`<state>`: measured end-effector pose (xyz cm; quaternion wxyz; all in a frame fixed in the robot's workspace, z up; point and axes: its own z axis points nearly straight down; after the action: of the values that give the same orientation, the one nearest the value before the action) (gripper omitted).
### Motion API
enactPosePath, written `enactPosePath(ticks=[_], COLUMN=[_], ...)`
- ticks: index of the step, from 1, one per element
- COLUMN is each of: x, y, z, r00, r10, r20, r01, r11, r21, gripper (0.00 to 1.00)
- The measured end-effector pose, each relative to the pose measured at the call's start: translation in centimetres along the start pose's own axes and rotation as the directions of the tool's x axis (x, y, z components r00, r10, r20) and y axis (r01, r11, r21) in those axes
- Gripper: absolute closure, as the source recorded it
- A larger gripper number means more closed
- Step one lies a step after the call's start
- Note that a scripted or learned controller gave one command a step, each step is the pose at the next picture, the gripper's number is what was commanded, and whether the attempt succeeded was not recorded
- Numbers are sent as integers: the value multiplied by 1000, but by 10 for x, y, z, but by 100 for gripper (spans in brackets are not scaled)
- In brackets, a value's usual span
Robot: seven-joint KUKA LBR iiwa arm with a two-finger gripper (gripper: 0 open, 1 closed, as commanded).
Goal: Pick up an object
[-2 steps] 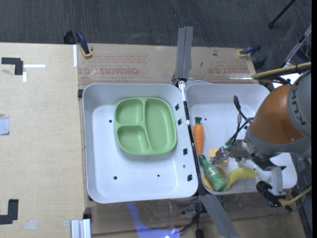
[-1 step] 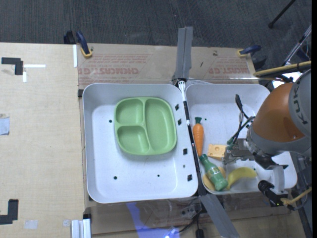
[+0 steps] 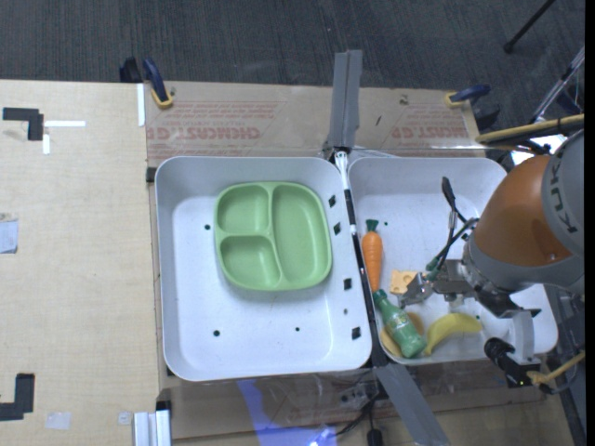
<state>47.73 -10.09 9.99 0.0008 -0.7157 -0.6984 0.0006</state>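
In the right bin point(image 3: 409, 179) an orange carrot point(image 3: 372, 256) lies along the left wall. A green bottle point(image 3: 401, 326) lies near the front left corner, with a yellow banana point(image 3: 453, 329) to its right. A small orange wedge point(image 3: 403, 281) sits between the carrot and my gripper point(image 3: 421, 289). The gripper hangs low over the front part of this bin, just right of the wedge and above the bottle and banana. The arm's orange band point(image 3: 522, 216) and grey wrist cover the bin's right side.
The left bin point(image 3: 186, 277) holds a green divided plate point(image 3: 274, 237) in its back half. A grey divider post point(image 3: 345, 100) stands behind the seam between the bins. Blue clamps point(image 3: 158, 86) grip the cardboard at the back.
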Motion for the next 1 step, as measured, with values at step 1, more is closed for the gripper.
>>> enactPosePath(ticks=[1], x=[10], y=[45], z=[9], r00=[997], r10=[-83], r20=[1], r01=[83], r11=[997], r21=[0], gripper=[0])
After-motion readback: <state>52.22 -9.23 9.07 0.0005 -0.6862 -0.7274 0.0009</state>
